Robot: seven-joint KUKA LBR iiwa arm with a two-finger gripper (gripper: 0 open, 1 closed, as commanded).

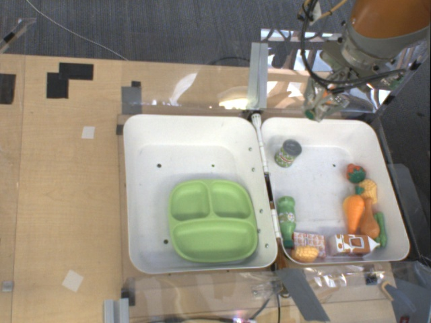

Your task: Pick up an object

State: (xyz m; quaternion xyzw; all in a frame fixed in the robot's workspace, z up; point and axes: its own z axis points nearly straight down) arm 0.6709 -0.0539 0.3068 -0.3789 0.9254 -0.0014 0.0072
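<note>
From above, we see the gripper [322,104] hanging over the right bin's [323,173] far rim; we cannot tell its state. Below it a small round can [288,153] lies alone. A green bottle [287,217], an orange carrot [354,211] and a carton [353,245] crowd the near edge. The left bin [148,180] holds a smooth green divided plate [213,221].

I see bright, even light from overhead. Both white bins [195,130] come through near blown out, with soft, faint shadows along their walls. Glare streaks the clear sheet [202,93] and metal behind the bins. The picture is slightly soft, and the arm's orange band [390,5] looks blurred at the top.
</note>
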